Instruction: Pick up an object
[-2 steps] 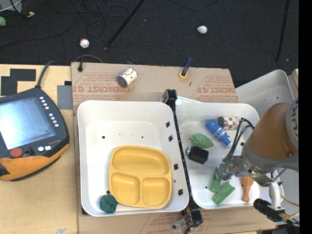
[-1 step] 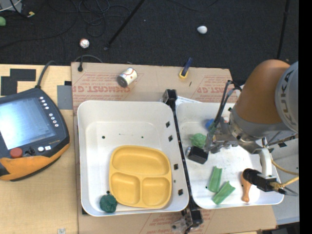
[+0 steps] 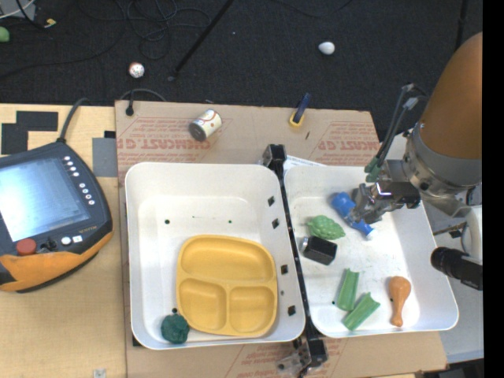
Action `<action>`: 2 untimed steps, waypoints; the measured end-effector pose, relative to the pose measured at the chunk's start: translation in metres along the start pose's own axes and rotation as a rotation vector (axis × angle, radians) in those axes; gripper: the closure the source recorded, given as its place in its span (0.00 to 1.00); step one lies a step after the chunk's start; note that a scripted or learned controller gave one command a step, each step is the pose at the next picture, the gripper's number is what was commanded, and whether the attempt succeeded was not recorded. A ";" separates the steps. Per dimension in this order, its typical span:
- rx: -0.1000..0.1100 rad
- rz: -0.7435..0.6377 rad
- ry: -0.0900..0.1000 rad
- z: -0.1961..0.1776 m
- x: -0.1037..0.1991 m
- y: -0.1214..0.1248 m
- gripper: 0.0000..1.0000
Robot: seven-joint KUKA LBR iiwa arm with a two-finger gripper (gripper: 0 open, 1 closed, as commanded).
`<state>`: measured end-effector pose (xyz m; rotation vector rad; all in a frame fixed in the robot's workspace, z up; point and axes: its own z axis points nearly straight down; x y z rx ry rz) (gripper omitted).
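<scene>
In the right bin (image 3: 441, 290), my gripper (image 3: 368, 208) is low over the upper middle, reaching in from the right. A blue object (image 3: 343, 204) lies right against its left side, partly hidden by the gripper. A lumpy green object (image 3: 325, 227) and a black block (image 3: 319, 250) lie just left of and below it. Nearer the front lie two green sticks (image 3: 347, 288) (image 3: 361, 312) and an orange drumstick-shaped toy (image 3: 399, 296).
The left bin (image 3: 157, 203) holds a yellow divided plate (image 3: 228, 283) and a dark green ball (image 3: 175, 327). A small can (image 3: 205, 123) and a blue-and-yellow tool (image 3: 298, 113) lie on the cardboard behind the bins. A control pendant (image 3: 47, 211) sits at the far left.
</scene>
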<state>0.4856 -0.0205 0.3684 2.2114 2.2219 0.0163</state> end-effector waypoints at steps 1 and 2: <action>0.009 0.002 -0.002 -0.036 0.024 -0.009 1.00; 0.012 0.003 -0.002 -0.067 0.069 -0.008 1.00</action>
